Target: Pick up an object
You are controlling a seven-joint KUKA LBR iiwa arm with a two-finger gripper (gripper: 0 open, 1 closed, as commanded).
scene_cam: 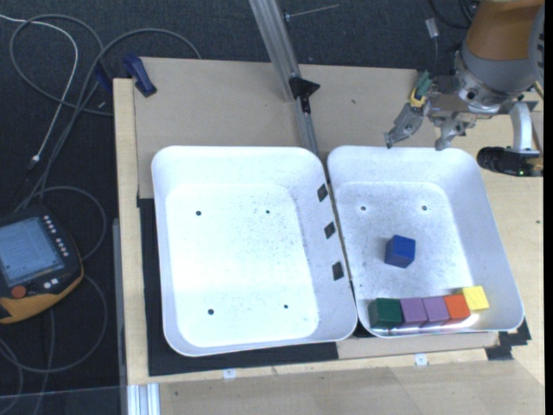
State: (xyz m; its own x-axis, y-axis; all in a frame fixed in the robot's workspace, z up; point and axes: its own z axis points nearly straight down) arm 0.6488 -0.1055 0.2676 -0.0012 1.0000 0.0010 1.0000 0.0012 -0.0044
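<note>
While the blue cube [400,251] sits mid-floor in the right bin [489,223], the gripper [422,134] hangs open above that bin's far rim — empty. Green, purple, orange and yellow blocks [429,308] line the bin's near wall.

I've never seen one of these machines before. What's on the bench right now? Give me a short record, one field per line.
arm: grey with an orange band, reaching in from the right
pincer: open, above the far rim of the right bin, holding nothing
right bin: one blue cube alone near the middle
near edge of right bin: a row of green cube, purple cubes, orange cube, yellow cube
left bin: white, speckled floor
</note>
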